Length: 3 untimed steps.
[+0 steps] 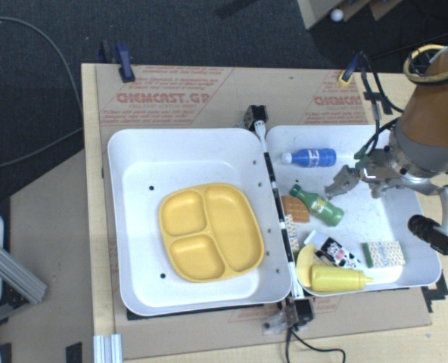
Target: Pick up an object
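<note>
Yellow squeeze bottle (339, 280) lies sideways, pointed tip right.

Two white bins (126, 203) on bench (95, 127)

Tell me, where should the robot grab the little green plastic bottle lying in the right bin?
Probably across its fat body. The green plastic bottle lies on its side, tilted, narrow neck toward the upper left. The gripper hovers just up and right of it, so coming down from above, fingers either side of the wide lower part, seems best. A brown item touches its neck side.
</note>
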Tool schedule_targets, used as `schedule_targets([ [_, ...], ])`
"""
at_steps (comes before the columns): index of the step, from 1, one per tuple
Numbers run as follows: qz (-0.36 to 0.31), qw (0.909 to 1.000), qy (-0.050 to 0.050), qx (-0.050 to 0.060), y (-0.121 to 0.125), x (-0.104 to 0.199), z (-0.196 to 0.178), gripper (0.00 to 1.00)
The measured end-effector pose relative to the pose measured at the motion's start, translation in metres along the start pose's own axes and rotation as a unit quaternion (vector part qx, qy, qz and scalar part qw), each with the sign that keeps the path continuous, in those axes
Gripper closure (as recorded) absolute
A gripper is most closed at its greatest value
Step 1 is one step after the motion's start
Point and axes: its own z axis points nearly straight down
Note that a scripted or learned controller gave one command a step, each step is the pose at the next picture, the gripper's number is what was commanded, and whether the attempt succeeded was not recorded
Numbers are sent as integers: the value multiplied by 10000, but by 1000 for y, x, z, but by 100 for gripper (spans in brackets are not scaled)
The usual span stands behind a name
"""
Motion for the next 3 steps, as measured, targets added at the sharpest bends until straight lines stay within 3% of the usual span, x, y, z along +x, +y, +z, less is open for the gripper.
schedule_targets([
  [1, -2, 10000, -3, -19, 42, 9, 122, 0],
  [2, 9, 10000, 0, -40, 44, 9, 111, 100],
  [3, -5, 10000, 1, -5, 58, 77, 32, 100],
])
